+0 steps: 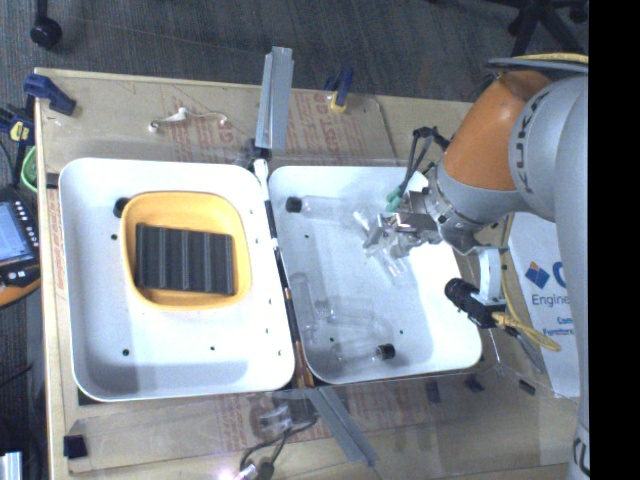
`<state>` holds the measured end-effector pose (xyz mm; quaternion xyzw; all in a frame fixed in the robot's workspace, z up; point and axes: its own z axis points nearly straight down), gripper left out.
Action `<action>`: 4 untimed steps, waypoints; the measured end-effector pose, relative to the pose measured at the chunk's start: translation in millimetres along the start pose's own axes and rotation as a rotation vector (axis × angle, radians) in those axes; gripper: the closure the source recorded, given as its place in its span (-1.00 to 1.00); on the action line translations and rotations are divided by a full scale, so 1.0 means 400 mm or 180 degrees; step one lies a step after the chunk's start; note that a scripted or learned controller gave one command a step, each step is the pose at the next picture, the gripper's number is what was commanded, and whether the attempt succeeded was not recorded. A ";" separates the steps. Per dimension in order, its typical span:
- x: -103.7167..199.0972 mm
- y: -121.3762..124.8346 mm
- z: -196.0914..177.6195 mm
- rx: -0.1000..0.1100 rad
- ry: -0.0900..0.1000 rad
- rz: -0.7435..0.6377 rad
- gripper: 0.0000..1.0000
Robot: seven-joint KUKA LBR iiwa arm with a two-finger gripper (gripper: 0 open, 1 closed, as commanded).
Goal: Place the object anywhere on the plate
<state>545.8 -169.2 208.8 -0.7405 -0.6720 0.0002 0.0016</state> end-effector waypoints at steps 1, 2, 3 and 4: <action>0.140 0.052 -0.058 0.0003 -0.0005 -0.0341 1.00; 0.298 0.140 -0.091 -0.0007 -0.0006 -0.0944 1.00; 0.406 0.155 0.022 0.0007 -0.0004 -0.1410 1.00; 0.406 0.156 0.022 0.0006 -0.0004 -0.1409 -1.00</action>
